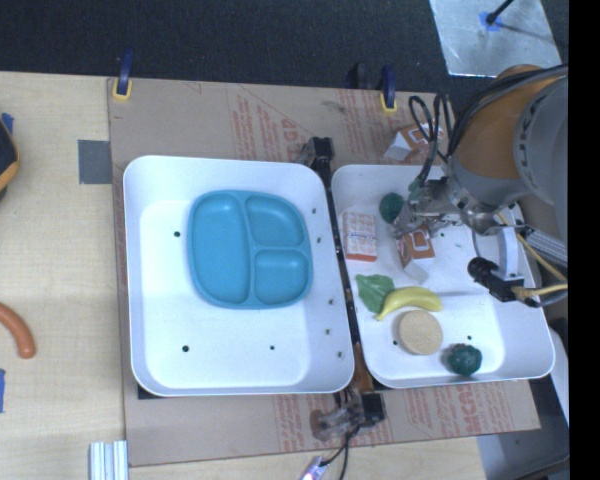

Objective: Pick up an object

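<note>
the tool [417, 230] hovers low over a small brown-and-white packet [416, 247] in the right white bin [520, 353]; its grip can't be told, nothing lifted yet.

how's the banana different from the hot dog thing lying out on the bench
The banana is yellow and curved; the sausage is orange-red with a lesser bend. The banana lies inside the right bin, crowded between a green leaf and a round tan disc; the sausage lies alone on the wooden bench, left of both bins. The banana runs nearly level across the view; the sausage slants. Both look like toy food, long and narrow.
</note>
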You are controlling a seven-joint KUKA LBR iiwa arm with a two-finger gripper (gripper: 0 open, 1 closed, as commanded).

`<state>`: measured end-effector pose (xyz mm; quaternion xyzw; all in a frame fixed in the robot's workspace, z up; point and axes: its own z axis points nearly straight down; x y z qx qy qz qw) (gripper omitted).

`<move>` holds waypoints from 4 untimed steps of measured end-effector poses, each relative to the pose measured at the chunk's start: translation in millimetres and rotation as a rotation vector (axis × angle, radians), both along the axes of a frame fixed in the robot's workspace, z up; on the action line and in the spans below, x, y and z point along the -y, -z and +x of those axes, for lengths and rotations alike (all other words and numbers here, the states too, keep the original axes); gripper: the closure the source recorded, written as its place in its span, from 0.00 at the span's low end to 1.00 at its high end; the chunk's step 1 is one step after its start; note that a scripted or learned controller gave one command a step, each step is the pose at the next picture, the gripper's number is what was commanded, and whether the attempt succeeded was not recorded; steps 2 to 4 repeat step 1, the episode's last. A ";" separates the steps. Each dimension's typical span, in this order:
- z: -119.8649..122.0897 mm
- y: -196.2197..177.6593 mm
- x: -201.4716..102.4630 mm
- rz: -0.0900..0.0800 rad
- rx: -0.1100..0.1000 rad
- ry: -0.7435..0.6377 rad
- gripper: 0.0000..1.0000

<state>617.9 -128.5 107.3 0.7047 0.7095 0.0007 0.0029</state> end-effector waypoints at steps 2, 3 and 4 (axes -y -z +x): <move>-11.1 -85.2 -56.4 0.004 -0.007 0.002 1.00; -11.1 -85.2 -56.4 0.004 -0.007 0.002 1.00; -11.1 -85.2 -56.4 0.004 -0.007 0.002 1.00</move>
